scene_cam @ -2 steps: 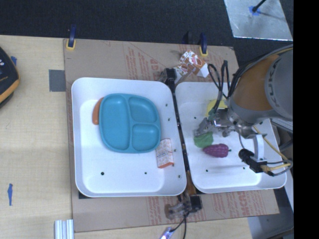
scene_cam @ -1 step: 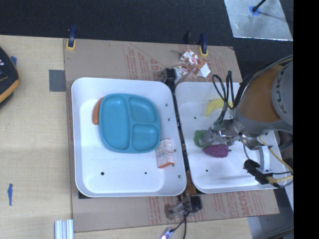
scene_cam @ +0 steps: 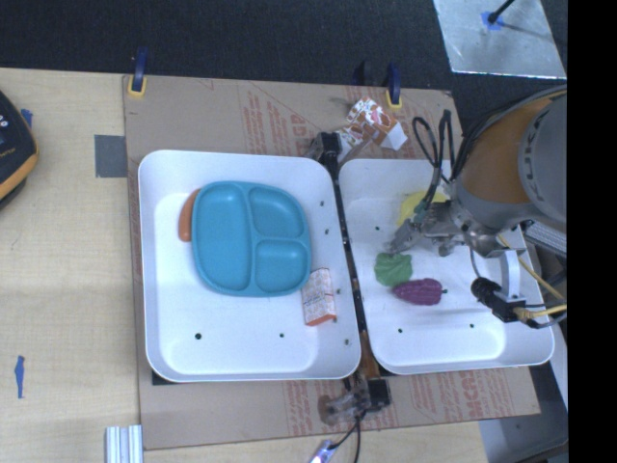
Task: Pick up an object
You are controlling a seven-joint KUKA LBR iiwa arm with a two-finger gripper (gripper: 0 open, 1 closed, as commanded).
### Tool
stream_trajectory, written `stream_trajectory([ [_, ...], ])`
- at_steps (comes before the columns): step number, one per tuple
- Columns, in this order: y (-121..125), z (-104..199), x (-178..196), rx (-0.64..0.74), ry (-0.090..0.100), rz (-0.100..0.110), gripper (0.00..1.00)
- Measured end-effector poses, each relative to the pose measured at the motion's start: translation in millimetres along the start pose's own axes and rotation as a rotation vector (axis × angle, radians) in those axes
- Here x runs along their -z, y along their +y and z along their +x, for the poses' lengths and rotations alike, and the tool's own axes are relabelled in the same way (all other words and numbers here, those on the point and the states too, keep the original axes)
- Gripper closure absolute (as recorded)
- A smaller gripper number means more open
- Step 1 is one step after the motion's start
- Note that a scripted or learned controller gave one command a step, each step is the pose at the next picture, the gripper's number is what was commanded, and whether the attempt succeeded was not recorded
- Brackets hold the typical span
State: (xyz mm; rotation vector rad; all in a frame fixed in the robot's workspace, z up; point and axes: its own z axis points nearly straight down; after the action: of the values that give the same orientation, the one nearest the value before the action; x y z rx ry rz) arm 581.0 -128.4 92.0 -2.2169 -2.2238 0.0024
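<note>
Far to the left of the end effector, at the edge of the surface [scene_cam: 67, 287], sits a dark device with an orange rim [scene_cam: 13, 154], cut off by the frame; a patch of grey tape [scene_cam: 110, 155] lies closer in. The left bin [scene_cam: 164, 336], well apart from the end effector, carries a blue divided plate [scene_cam: 251, 237] with three compartments; an orange object [scene_cam: 185, 218] peeks from under the plate's far-left side (only a sliver shows). A small red-and-white carton [scene_cam: 319, 296] lies just off the plate's lower right corner, near the wall between the bins.

Behind the bins, up and to the left of the end effector, a crumpled red-and-white wrapper [scene_cam: 373, 123] rests on the cardboard sheet [scene_cam: 260, 114].

In the right bin [scene_cam: 434, 355], the end effector [scene_cam: 405, 238] hangs low over the middle; the pictures are too blurred to tell whether its fingers are spread or closed, and nothing can be seen between them. Directly below its tip lies a green object [scene_cam: 391, 269], touching or nearly so; a purple object [scene_cam: 418, 291] lies just beside the green one, lower right of the tip; a yellow object [scene_cam: 418, 204] shows just above the end effector, partly covered by it. To the right rises the grey arm [scene_cam: 535, 177] with its orange band; black cables [scene_cam: 436, 143] loop above it.
</note>
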Motion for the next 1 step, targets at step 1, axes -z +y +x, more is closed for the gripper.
stream_trajectory([
  [1, -38.1, 24.6, -0.7, 0.002, -0.001, 0.002, 0.00],
])
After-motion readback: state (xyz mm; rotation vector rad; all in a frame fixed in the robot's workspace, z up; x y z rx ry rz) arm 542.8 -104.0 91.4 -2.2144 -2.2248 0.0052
